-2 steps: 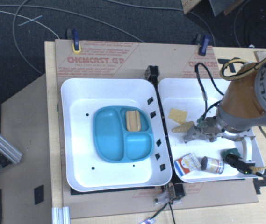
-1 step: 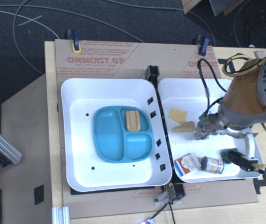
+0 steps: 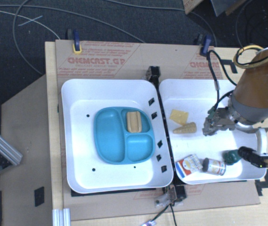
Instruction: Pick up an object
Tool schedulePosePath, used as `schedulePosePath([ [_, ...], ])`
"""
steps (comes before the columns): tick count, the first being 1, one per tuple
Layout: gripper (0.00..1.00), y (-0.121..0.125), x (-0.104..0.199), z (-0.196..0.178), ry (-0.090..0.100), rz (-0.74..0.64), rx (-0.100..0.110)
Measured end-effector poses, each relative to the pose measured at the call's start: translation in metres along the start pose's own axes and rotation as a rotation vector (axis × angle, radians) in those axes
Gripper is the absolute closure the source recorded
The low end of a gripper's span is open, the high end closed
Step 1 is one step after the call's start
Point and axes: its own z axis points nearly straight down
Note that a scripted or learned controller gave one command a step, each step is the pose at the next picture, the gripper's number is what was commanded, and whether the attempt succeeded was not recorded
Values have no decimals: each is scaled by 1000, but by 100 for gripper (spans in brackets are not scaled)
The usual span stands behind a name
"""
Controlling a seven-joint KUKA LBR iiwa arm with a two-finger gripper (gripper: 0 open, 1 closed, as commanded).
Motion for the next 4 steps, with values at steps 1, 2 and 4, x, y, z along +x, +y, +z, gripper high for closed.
schedulePosePath([
  [1, 100, 5, 3, -64, 0, -1, -3],
  [2, 100, 7, 2, -118, -1, -1, -4],
  [4, 100, 36, 98, -115, 1, -4, 2],
])
